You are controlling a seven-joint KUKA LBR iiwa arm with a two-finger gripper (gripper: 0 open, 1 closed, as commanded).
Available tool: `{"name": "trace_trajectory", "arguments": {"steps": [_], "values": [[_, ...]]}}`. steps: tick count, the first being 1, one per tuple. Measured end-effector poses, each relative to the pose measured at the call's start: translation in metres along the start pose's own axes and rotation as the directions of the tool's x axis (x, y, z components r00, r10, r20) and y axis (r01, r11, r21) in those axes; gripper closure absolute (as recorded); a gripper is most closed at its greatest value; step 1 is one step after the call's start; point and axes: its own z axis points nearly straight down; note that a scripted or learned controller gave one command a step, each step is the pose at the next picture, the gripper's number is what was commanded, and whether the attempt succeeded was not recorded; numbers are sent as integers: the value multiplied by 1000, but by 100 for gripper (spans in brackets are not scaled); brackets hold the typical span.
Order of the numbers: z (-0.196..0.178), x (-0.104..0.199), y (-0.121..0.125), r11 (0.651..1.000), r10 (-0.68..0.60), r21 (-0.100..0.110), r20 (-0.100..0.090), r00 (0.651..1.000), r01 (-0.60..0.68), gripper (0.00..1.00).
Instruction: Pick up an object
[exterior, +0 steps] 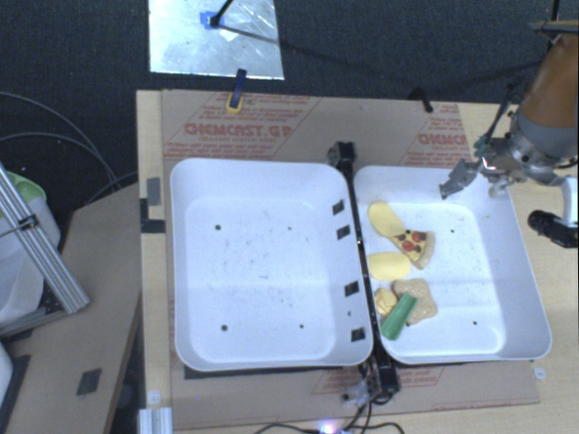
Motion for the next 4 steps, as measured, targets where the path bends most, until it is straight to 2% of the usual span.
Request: {"name": "trace_trajectory", "arguments": {"steps": [1, 2, 3, 4], "values": [[16, 142, 11, 1000, -14, 0, -7, 1000, 14, 0], [16, 169, -48, 1000, -4, 4, -2, 1000, 4, 0], [15, 211, 27, 1000, -6, -6, -3, 1000, 6, 0], [16, 256, -16, 1000, -6, 2, -3, 1000, 6, 0]]}}
